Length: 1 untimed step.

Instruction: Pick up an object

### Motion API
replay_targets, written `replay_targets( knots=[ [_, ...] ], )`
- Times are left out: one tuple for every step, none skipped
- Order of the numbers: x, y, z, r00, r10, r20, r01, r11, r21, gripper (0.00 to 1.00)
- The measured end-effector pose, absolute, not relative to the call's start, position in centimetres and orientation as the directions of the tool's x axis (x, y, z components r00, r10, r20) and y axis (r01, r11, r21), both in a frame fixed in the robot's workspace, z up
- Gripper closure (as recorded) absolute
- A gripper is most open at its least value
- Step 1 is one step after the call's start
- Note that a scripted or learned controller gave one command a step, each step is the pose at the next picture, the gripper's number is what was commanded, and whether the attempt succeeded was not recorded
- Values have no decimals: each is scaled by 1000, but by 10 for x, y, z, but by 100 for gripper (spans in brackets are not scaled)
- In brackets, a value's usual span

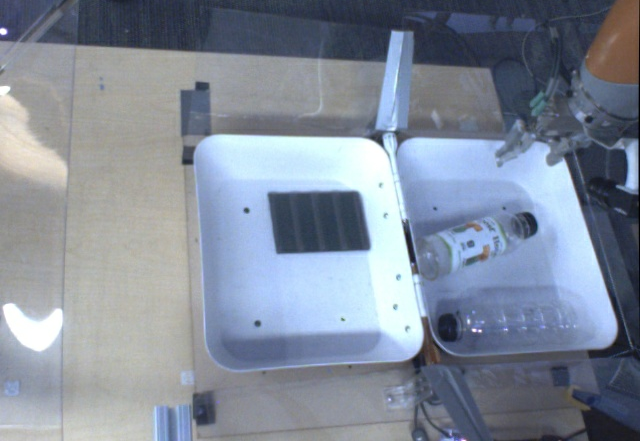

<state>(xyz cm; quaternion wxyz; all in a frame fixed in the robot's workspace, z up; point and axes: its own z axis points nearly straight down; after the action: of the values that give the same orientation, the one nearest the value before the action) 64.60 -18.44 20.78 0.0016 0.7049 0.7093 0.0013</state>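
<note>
My gripper point(533, 141) hangs over the far right corner of the right bin point(600, 279), fingers spread apart with nothing between them; my arm is cut off at the frame edge. A labelled bottle point(478, 242) lies mid-bin, and a clear bottle point(510, 321), hard to make out, lies along the near wall.

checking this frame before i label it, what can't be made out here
- Gripper, camera view: small and blurred at the right bin's far rim; its state cannot be read.
- Arm: cut off by the right and top edges.
- Labelled bottle: label print too small to read.
- Clear bottle: see-through against the white bin, so its outline and contents are hard to tell.
- Dark ribbed pad in the left bin: material unclear.
</note>
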Motion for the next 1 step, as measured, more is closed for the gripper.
replay_targets(
  knots=[
    [580, -119, 101, -213, 977, 0, 977, 213, 3, 0]
  ],
)
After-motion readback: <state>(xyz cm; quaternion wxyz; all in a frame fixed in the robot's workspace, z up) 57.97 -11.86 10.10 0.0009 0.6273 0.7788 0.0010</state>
